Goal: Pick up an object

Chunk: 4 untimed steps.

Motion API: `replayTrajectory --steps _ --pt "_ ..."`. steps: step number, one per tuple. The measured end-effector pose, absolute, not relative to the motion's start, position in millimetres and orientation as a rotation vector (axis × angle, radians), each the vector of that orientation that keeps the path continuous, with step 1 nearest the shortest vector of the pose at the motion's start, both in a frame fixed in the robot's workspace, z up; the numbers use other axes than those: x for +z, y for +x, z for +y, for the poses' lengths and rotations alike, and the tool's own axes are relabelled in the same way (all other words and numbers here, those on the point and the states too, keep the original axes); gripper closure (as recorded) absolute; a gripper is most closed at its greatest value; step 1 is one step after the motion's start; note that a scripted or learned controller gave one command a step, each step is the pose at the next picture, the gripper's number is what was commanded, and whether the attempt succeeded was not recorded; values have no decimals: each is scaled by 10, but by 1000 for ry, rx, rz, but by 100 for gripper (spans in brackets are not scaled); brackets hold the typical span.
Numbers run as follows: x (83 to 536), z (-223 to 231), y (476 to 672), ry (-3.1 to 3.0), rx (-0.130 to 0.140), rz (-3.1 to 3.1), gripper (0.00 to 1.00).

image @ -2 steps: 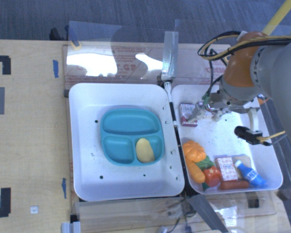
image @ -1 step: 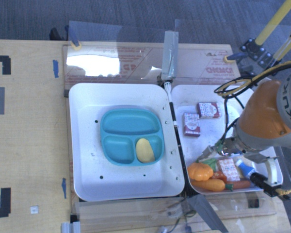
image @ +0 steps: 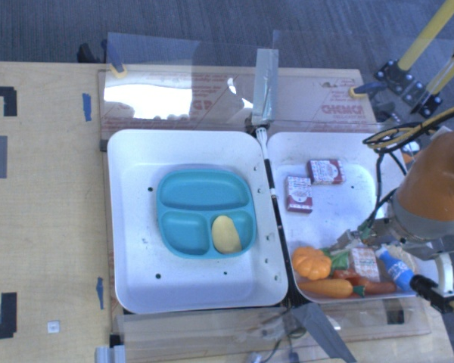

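Observation:
My gripper (image: pixel 369 240) hangs low over the near right corner of the right bin (image: pixel 340 146), under the arm's orange band (image: pixel 439 176). Right below it lies a heap of objects: an orange pumpkin-like toy (image: pixel 312 262), an orange carrot (image: pixel 325 286), a clear-wrapped packet (image: pixel 363 263), a red sausage-like piece (image: pixel 374 284) and a blue bottle (image: pixel 397 269). Two small red-and-white boxes (image: pixel 299 193) (image: pixel 325 172) lie farther back in the same bin. The gripper's body covers part of the heap.
The left bin (image: pixel 136 203) holds a blue divided plate (image: pixel 204 191) with a yellow oval object (image: pixel 226 234) in its near right compartment. A clear plastic sheet (image: pixel 181 97) and a metal post (image: pixel 264 82) stand behind the bins. Cables (image: pixel 397 134) hang beside the arm.

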<state>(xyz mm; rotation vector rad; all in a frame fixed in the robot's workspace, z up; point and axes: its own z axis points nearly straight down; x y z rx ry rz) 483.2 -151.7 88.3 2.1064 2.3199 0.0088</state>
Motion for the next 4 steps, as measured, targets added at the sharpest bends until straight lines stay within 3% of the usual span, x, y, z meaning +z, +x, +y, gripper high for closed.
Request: replayTrajectory --steps 1,2,3,4 --pt "871 -1796 5131 1973 5 2436 0" --pt "1748 -1374 5230 1861 11 2519 0" --pt "872 -2060 5091 1785 5 2578 0" --pt "888 -2152 4857 1733 21 2616 0"
